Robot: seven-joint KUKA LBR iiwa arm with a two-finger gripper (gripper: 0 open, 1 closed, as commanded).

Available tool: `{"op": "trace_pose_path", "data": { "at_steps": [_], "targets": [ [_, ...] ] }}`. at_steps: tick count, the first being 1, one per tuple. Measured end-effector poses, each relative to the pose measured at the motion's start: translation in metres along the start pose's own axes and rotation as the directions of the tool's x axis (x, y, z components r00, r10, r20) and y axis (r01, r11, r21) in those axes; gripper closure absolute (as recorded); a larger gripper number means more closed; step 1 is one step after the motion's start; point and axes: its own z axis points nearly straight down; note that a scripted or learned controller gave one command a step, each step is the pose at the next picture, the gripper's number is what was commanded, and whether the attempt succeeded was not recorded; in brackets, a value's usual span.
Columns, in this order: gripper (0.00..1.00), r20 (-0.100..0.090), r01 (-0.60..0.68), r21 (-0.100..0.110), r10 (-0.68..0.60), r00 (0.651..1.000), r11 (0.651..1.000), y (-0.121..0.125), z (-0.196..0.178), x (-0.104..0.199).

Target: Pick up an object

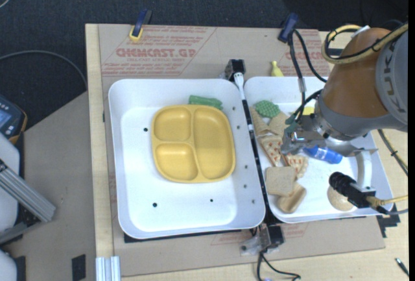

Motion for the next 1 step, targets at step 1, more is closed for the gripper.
{"op": "trace_pose_path", "data": {
  "at_steps": [1],
  "targets": [
    [1.00, 0.004, -0.008, -0.008, 0.008, 1.000, 1.000, -0.0227, -0.1344, 0.0075]
  ]
}}
